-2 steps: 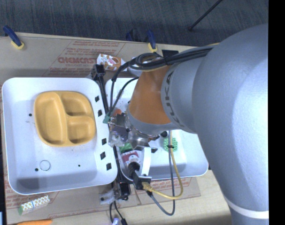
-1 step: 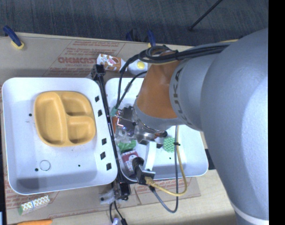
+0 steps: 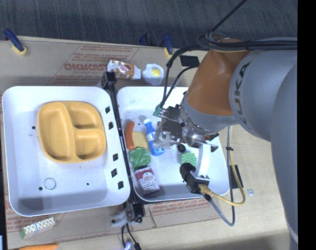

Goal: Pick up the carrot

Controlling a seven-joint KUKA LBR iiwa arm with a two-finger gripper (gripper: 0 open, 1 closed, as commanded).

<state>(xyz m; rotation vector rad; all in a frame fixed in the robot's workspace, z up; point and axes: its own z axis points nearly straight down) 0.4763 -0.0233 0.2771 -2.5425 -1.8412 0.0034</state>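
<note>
The carrot (image 3: 129, 134), a short orange-red stick, lies at the left side of the right bin (image 3: 127, 99), close to the wall shared with the left bin. My gripper (image 3: 162, 136) hangs low over the middle of that bin, just right of the carrot and apart from it. It sits right above a small blue bottle (image 3: 153, 141). The bulky grey and orange arm hides the bin's right half.
A yellow piece (image 3: 139, 138), a green leafy toy (image 3: 139, 157), a red can (image 3: 146, 180) and a green item (image 3: 188, 157) share the right bin. The left bin (image 3: 17, 155) holds a yellow divided plate (image 3: 72, 130). A small carton (image 3: 121, 69) and a yellow-white item (image 3: 153, 73) lie behind the bins.
</note>
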